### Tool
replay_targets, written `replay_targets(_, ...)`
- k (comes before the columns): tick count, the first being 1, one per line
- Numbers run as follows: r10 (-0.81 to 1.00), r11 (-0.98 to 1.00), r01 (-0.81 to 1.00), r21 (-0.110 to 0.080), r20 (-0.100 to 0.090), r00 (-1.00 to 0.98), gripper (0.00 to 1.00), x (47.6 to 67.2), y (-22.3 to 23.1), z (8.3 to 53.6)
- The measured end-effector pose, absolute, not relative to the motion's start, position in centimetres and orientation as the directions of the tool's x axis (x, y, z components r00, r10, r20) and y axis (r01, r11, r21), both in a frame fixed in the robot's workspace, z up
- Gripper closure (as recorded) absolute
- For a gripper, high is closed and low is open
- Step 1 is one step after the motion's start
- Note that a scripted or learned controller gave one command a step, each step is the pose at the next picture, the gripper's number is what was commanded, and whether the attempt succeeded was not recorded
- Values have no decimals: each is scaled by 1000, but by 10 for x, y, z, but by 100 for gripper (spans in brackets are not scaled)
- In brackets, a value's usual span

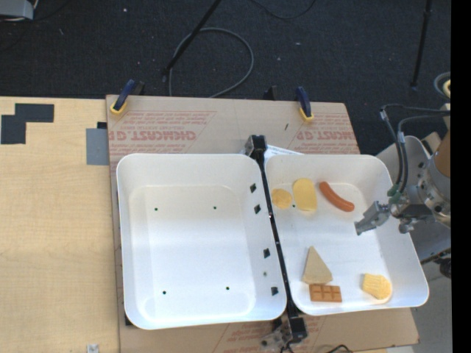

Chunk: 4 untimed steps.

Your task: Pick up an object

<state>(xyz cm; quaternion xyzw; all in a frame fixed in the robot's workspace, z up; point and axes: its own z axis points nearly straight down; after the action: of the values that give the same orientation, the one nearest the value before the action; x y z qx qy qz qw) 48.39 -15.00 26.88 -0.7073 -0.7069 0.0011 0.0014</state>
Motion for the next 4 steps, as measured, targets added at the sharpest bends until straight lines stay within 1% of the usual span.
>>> replay_targets(1, 1000, 0, 1000, -1, 0, 0, 0, 484, -150, 270)
replay_targets(3, 1000, 1, 1000, -5, 1, -1, 0, 485, -138, 182)
replay_targets(4, 1000, 0, 1000, -5, 1, 0, 0, 487, -146, 133)
